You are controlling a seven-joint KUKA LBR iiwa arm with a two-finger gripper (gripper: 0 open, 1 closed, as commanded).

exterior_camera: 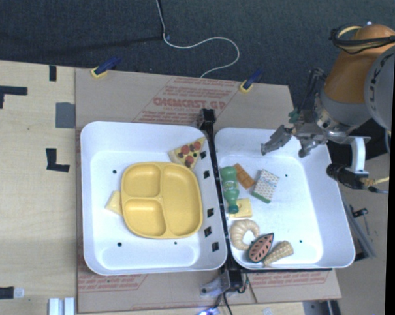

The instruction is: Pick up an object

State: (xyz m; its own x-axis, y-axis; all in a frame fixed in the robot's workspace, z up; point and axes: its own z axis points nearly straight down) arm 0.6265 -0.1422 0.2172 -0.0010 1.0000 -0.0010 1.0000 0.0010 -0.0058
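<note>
1. Left bin (98, 182) has a yellow divided plate (162, 199) sitting pretty much in the middle, with a yellow wedge (113, 201) poking out from under its left edge and a toy pizza slice (188, 153) just past its top right corner.
2. Right bin (325, 218): a green bottle (229, 187) lies with its long axis running up-down the view, cap end toward the near side. Beside it is an orange piece (244, 176), then a speckled packet (266, 186).
3. Near edge has a croissant (243, 232), plus an ice cream cone (278, 252) pointing right.
4. Gripper (288, 143) hovers over the right bin's far edge, fingers spread apart, nothing between them.
</note>
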